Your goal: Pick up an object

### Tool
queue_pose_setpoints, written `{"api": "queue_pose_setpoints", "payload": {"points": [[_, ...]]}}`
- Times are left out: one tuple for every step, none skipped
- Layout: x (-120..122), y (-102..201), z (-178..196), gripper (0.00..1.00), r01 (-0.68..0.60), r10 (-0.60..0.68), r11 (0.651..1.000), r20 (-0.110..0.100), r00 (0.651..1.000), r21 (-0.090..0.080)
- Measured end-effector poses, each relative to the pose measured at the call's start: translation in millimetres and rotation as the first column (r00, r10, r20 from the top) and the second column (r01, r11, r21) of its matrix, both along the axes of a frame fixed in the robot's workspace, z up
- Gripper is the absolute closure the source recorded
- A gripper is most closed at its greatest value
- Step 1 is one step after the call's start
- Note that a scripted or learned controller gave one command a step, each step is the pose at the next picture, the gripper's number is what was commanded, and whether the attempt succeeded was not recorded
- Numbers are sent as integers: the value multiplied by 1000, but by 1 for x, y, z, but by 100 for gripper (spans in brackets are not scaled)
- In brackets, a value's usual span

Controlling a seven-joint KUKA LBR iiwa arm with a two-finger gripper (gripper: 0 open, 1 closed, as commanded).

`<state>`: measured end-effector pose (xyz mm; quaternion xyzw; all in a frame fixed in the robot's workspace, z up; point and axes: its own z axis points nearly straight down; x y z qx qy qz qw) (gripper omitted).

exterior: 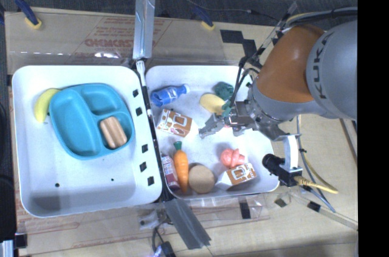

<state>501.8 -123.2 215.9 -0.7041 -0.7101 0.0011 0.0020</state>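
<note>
My gripper point(214, 126) hangs over the middle of the right bin point(200, 75), its fingers spread and nothing between them. Around it lie a yellow lemon point(211, 102) just above, a small brown-and-white carton point(174, 123) to its left, and a pink toy point(231, 158) below right. Further out are a blue bottle point(168, 94), a teal object point(223, 90), an orange carrot point(180, 162), a tan round bun point(202, 178), a second small carton point(242, 174) and a dark red tube point(169, 172).
The left bin point(36, 189) holds a blue divided plate point(79, 116) with a brown sausage-like piece point(113, 132) on it, and a banana point(41, 105) at the plate's left. A metal divider point(143, 25) stands between the bins. The grey arm point(304, 73) covers the right bin's right side.
</note>
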Motion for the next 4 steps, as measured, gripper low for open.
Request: {"api": "queue_pose_setpoints", "payload": {"points": [[15,-54,-72,0,170,-170,985,-5,985,0],[34,24,-102,0,-43,43,999,-2,999,2],[1,32,-125,0,-277,277,961,1,961,2],[2,31,-115,100,-280,280,960,1,960,2]]}}
